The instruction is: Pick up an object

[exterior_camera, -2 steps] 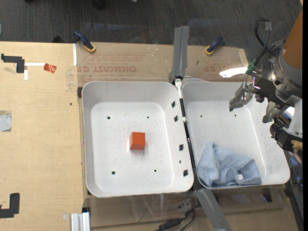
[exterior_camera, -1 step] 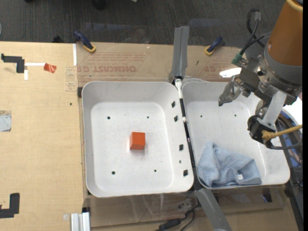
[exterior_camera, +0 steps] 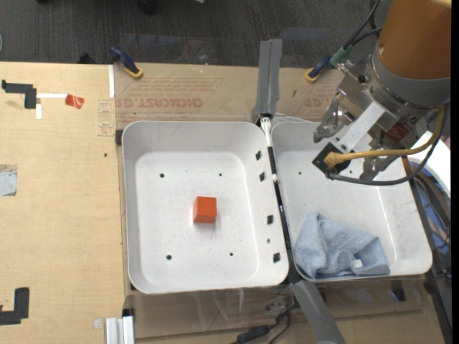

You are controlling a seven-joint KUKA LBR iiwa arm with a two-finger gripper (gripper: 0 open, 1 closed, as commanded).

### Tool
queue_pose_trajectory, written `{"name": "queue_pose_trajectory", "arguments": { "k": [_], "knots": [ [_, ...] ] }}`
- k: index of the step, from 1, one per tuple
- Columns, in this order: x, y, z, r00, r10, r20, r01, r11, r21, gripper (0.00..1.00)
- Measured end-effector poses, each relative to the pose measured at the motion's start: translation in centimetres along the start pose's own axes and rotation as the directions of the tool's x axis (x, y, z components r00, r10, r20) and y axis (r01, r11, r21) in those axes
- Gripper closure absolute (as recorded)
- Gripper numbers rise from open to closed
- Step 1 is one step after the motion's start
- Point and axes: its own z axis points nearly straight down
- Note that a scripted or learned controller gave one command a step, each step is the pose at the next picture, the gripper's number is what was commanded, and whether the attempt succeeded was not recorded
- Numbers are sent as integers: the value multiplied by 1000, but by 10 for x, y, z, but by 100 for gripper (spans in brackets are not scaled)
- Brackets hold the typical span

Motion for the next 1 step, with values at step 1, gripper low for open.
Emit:
{"name": "queue_pose_trajectory", "arguments": {
  "k": [1],
  "knots": [
    [9, -11, 0, 979, 206, -1, -206, 979, 0, 0]
  ]
}}
